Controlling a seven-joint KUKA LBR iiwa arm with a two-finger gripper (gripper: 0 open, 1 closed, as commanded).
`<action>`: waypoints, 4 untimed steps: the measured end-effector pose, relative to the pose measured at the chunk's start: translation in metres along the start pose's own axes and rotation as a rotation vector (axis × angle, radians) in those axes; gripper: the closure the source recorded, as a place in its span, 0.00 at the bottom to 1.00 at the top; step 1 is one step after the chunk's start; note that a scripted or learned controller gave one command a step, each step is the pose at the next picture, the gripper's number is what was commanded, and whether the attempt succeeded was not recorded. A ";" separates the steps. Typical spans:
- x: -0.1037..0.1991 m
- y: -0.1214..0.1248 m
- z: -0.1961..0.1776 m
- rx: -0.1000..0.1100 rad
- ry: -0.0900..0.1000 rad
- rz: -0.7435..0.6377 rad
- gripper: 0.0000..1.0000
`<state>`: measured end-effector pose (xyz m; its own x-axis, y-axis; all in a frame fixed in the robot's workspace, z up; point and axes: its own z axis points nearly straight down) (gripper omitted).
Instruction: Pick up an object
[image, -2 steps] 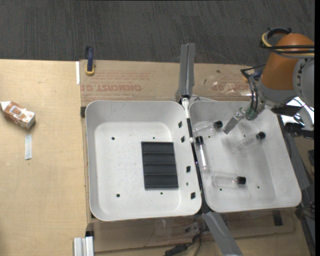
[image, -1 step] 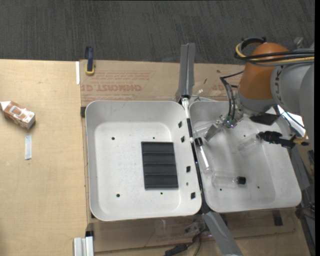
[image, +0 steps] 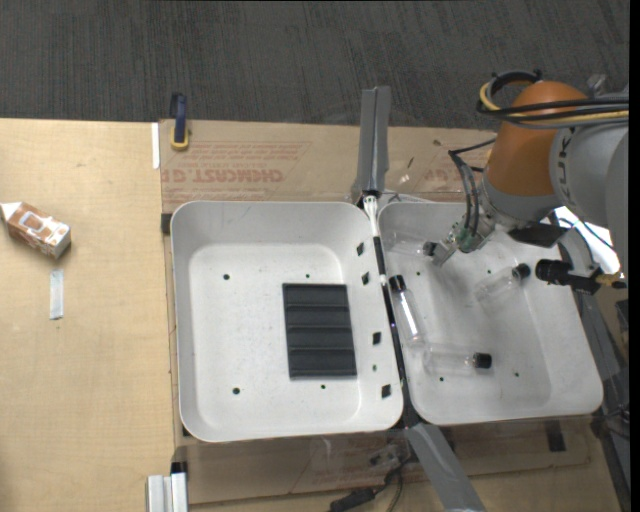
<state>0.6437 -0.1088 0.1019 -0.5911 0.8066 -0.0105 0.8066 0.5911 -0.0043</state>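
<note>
black ridged block (image: 320, 331) (left bin (image: 200, 240))

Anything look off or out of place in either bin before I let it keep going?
Nothing looks spilled or broken. The dark ribbed block lies flat and square in the left bin. In the right bin, several clear items, one a black-capped tube, are hard to see against the white.

Robotics lab: grey arm (image: 590, 160), white bins (image: 200, 400), cardboard-lined bench (image: 80, 400).
</note>
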 end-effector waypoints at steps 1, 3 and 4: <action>0.003 0.003 0.000 -0.004 0.004 -0.004 0.00; -0.036 -0.007 0.000 -0.005 0.007 -0.061 1.00; -0.024 -0.011 -0.046 -0.007 0.007 -0.060 1.00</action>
<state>0.6487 -0.1340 0.1481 -0.6382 0.7698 -0.0032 0.7698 0.6382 0.0021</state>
